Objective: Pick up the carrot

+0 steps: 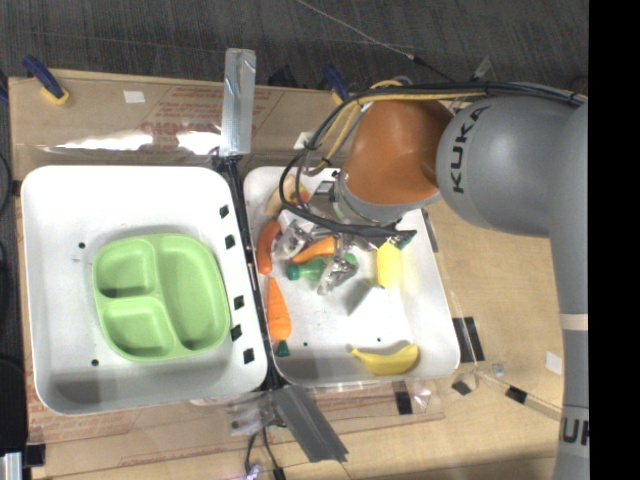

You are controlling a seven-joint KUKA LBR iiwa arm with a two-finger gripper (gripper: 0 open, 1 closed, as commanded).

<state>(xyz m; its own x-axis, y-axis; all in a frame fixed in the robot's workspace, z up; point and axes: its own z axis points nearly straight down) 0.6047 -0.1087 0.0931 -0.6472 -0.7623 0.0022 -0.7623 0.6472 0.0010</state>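
In the right bin [430, 313], my gripper [319, 254] hangs under the orange wrist band, low over the bin's upper left part. A small carrot [318, 250] with a green top lies between its two metal fingers [340, 271], which are closed against it. A second, longer carrot [277, 311] lies along the bin's left wall, green end toward the front. Another orange piece [266, 248] leans on that same wall just above it. The wrist hides the bin's far side.
A yellow piece [388, 265] stands right of the gripper, and a banana [386, 359] lies near the right bin's front wall. The left bin [50, 208] holds a green divided plate [160, 293]. A dark divider runs between the bins.
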